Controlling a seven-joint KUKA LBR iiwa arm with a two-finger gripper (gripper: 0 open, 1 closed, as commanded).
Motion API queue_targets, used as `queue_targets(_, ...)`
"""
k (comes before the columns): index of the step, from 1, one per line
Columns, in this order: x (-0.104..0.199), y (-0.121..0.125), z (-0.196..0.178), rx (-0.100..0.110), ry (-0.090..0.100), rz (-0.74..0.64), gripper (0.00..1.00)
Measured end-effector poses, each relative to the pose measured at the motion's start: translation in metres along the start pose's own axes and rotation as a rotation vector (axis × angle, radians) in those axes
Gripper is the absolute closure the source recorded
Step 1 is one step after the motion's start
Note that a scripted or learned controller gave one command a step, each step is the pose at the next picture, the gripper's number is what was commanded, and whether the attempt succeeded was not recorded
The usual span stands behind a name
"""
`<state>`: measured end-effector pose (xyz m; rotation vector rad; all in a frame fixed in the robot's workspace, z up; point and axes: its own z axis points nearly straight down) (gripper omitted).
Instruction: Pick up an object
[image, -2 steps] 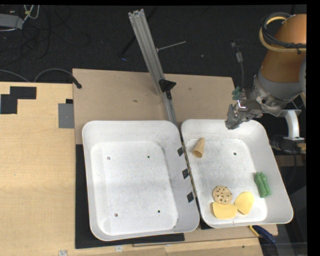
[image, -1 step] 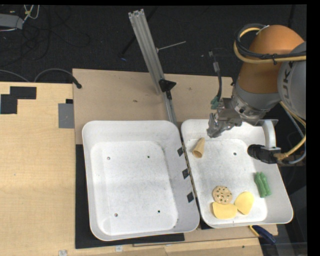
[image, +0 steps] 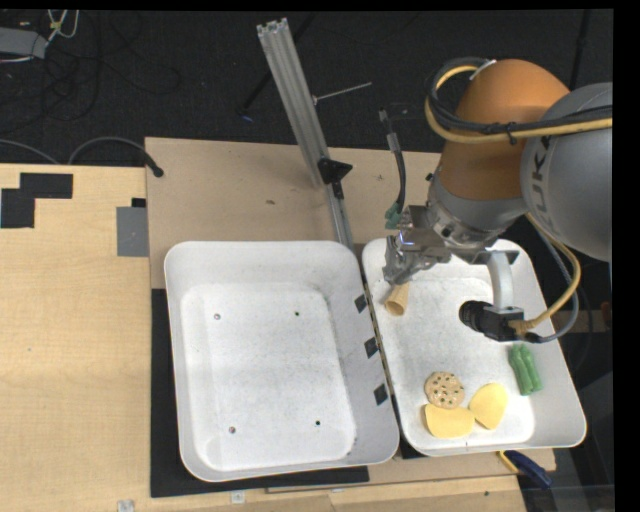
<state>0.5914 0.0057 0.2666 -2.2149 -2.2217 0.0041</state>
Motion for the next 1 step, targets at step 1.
queue_targets(1, 0.0531, -0.0096, 0.023, 0.001, 0.0, -0.001, 1.0)
